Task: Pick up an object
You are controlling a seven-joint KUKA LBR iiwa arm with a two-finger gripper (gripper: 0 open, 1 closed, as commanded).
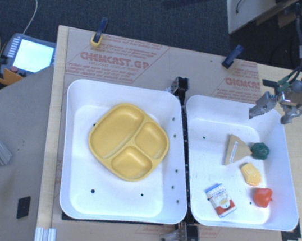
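- The gripper (276,108) hangs above the far edge of the right bin (214,118), with its two fingers spread open and nothing between them.
- Nothing is lifted yet, so I judge the task to be at its start: the approach, the descent and the grasp are all left to do.
- The candidate objects all lie in the right bin. A tan wedge (235,150) lies near the middle, with a dark green piece (260,151) just beside it on the right.
- Nearer the camera lies a yellow corn-like piece (251,174), then a red piece (262,197) close to the bin's right wall.
- A small printed carton (221,199) lies flat toward the near side, apart from the others.
- The left bin (72,150) holds a yellow divided plate (129,141), well apart from the gripper.
- For open room, the far half of the right bin floor is bare, so a descent there would meet no clutter.
- The wedge and the green piece sit close together, which leaves little gap for a finger between them.
- The red piece lies near the sloped right wall, where a finger could catch the rim.
- The carton has free floor on every side and looks the easiest to reach, though its flat lie may be hard to pinch.
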